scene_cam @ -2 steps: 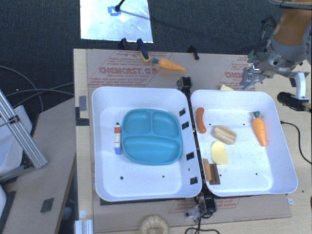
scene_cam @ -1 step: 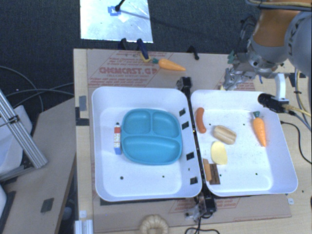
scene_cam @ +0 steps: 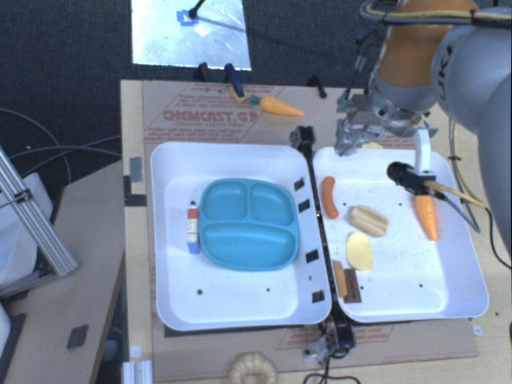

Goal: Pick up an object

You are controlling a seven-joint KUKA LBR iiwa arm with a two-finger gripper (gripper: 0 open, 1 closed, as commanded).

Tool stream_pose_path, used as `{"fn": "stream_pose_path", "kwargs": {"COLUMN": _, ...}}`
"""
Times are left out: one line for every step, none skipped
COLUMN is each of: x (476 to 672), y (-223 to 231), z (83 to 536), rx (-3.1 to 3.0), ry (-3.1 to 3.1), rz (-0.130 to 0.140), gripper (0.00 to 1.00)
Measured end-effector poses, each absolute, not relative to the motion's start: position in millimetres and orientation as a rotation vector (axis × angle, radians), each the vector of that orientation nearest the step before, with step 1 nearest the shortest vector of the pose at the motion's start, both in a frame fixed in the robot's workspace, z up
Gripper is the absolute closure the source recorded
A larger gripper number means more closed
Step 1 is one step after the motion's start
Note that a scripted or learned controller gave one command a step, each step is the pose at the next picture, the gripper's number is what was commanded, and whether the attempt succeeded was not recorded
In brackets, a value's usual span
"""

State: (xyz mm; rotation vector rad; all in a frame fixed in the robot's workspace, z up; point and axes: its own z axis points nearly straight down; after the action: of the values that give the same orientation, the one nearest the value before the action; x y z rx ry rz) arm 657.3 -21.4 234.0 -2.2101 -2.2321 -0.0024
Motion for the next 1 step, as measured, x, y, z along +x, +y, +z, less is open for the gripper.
{"fn": "stream_pose_path", "kwargs": {"x": 637.0, "y": 28.8, "z": 214.5, "rx": -2.213, "ry": -2.230, "rz": 0.000, "gripper": 1.00}}
